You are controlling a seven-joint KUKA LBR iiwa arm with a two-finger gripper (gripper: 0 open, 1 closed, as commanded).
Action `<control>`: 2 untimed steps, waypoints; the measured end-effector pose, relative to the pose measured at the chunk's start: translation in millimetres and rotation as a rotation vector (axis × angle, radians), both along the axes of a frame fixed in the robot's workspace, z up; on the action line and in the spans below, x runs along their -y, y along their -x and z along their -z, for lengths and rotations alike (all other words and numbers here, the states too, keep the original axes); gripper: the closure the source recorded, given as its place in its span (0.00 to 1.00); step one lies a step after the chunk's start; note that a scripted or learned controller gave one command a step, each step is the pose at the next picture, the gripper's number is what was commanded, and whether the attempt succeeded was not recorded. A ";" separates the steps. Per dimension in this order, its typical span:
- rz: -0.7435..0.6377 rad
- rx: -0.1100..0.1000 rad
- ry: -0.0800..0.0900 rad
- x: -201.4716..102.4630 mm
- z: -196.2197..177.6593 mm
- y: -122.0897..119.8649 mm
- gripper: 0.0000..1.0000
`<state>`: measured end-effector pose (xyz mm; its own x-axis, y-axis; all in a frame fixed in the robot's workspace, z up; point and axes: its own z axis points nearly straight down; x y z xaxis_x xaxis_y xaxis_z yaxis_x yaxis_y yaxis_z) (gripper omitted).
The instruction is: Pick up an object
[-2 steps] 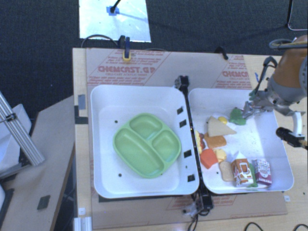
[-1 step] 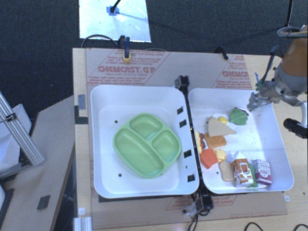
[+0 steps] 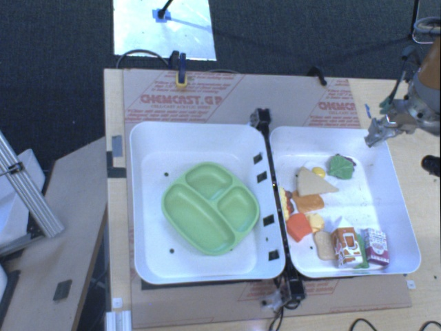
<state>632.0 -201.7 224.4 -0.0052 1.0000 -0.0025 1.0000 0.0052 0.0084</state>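
Since the job is to grab one thing, it helps to pick the easy one first. Low in the frame, at the bottom right, the right bin [image 3: 403, 205] holds a pile of toy food. Nearest are a red & white packet [image 3: 376, 247] and an orange box [image 3: 346, 247], side by side & touching. Just left of them is a tan bread bit [image 3: 324, 244], then a red block [image 3: 298, 227]. Higher up sit an orange piece [image 3: 309, 202] and a pale cheese wedge [image 3: 313, 183], packed close. Top of the pile, a bit apart from the rest, is a green leafy toy [image 3: 340, 166].

In the left bin [image 3: 148, 157], mid frame, lies a green tray [image 3: 210, 209] w/ three parts.

Far up at the right edge, the gripper [image 3: 375, 132] hangs over the top right rim of the right bin. It's too small & blurry to say how it is set. Nothing seems to hang from it.

My guess: the green leafy toy is closest to it & has room around it, so it's the best pick. Come straight down over its middle, stay off the bin wall, squeeze, then lift slow. The crowded bits lower down could slip or get bumped, esp. the two packs.
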 end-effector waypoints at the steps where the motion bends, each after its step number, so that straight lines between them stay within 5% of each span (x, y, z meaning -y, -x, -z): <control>1: -0.003 -0.008 -0.004 -47.7 -3.6 38.8 1.00; 2: -0.003 -0.009 -0.005 -94.6 -12.1 68.0 1.00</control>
<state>564.1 -107.2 236.5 -0.0085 1.0000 0.0022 1.0000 0.0085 -0.0007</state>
